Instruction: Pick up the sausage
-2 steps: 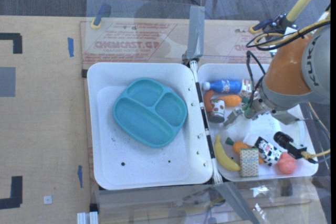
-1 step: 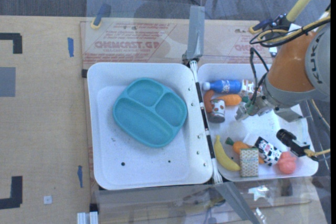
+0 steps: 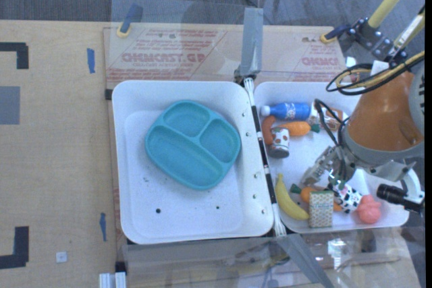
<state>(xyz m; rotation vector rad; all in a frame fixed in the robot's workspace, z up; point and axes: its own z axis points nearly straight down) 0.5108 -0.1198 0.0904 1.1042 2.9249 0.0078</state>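
Sausage (image 3: 268,126), a smooth reddish-brown cylinder, lies by the left wall of the right bin (image 3: 398,220), touching a small can (image 3: 281,142). The gripper (image 3: 329,170) hangs mid-bin, apart from it; clenched or released, I cannot tell. A good pick, I'd say, closes across the narrow width, clear of the can.

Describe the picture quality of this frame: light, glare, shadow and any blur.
Camera view: even, soft light, with only faint shadows under the blue plate in the left bin. Pale glare streaks cross the clear sheet behind the bins. The small toys beside the banana in the right bin look soft and hard to make out. The gripper is slightly blurred, half hidden under the orange band.
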